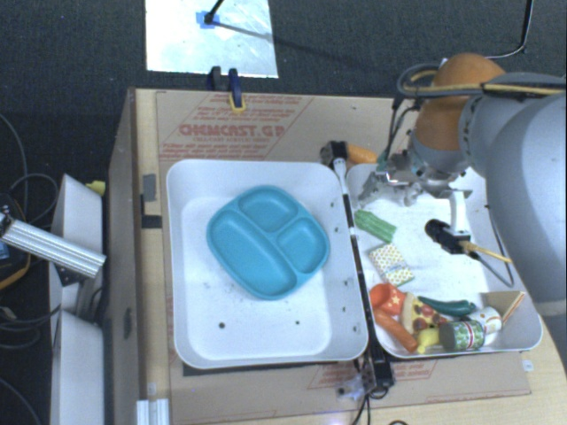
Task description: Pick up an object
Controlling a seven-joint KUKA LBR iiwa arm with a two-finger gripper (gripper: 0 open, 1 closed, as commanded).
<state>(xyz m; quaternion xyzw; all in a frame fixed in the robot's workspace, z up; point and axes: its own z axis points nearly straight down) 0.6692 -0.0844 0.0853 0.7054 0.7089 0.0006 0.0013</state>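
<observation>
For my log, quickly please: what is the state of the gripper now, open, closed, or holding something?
Gripper: over the right bin, above the green block; open or closed cannot be told.

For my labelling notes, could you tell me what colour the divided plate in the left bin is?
The divided plate is light blue, seen clearly in the camera view.

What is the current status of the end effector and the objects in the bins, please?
End effector low over right bin, far end; nothing seen held. Green block just below it. Blue divided plate alone in left bin.
</observation>
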